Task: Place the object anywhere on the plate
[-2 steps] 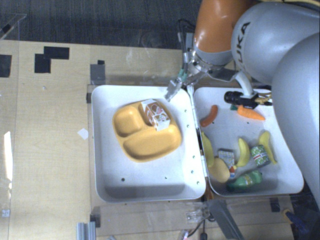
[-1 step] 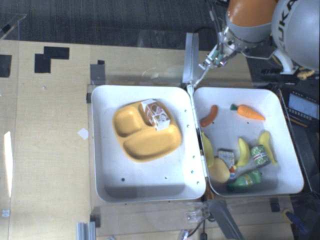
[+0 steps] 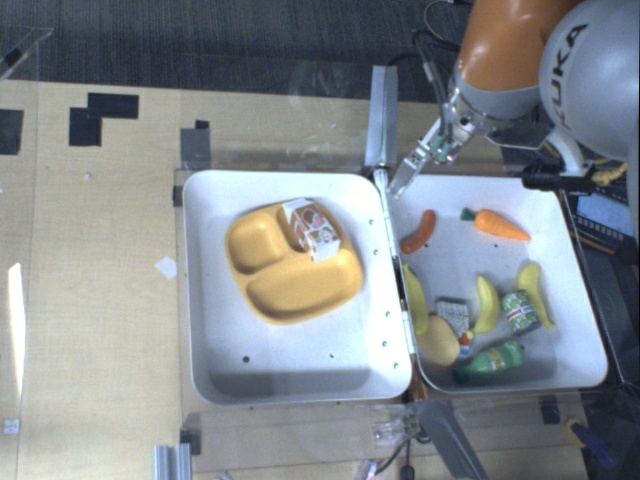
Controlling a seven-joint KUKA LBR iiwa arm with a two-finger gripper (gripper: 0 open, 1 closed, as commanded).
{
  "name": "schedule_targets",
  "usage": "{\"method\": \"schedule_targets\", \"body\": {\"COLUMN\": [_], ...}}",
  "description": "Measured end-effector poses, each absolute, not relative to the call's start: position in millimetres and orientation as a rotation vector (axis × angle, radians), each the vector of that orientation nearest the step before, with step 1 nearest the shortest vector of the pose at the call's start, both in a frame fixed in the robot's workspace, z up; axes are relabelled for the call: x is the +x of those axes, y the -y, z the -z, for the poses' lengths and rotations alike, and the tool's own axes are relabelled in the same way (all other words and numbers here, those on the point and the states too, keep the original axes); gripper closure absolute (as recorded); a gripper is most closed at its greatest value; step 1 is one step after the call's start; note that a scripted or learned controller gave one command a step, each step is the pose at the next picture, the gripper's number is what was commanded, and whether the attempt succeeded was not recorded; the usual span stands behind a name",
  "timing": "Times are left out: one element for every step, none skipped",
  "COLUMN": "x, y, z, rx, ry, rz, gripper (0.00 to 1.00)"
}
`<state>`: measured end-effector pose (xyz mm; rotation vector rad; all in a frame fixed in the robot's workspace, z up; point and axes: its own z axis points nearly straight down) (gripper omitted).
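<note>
- Two white bins sit side by side on the tabletop (image 3: 110, 298): the left bin (image 3: 215, 368) and the right bin (image 3: 575, 343), their inner walls touching along the middle.
- A yellow plate (image 3: 290, 286) with divided sections lies in the left bin, toward its upper middle.
- A small carton (image 3: 313, 229) with a white and reddish printed face rests on the plate, at its upper right part, tilted across the ridge between sections.
- The arm (image 3: 530, 38), grey with an orange band, reaches in from the upper right.
- The gripper (image 3: 402, 180) hangs above the top end of the divide between the bins, pointing down and to the left.
- Its fingers look drawn close together at the tips, with nothing between them.
- The gripper is apart from the carton, above and to the right of it.
- In the right bin, a sausage (image 3: 418, 231) lies near the upper left corner, and a carrot (image 3: 499, 226) lies to its right.
- A banana (image 3: 414, 298) lies along that bin's left wall, with a yellow lemon (image 3: 437, 340) just below it.
- A small grey packet (image 3: 453, 315) sits beside the lemon, next to a second banana (image 3: 486, 303).
- A green can (image 3: 521, 311) lies against a third banana (image 3: 534, 286) further right.
- A green bottle (image 3: 490, 361) lies on its side near the bin's lower edge.
</note>
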<state>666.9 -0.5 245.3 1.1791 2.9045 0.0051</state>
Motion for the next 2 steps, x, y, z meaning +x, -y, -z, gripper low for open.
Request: {"method": "schedule_targets", "body": {"x": [659.5,662.6], "y": [29,42], "z": [-204,-237], "rx": [1.098,1.127], "ry": [-2.936,-2.922], "rz": [-0.005,-0.007], "gripper": [0.00,0.00]}}
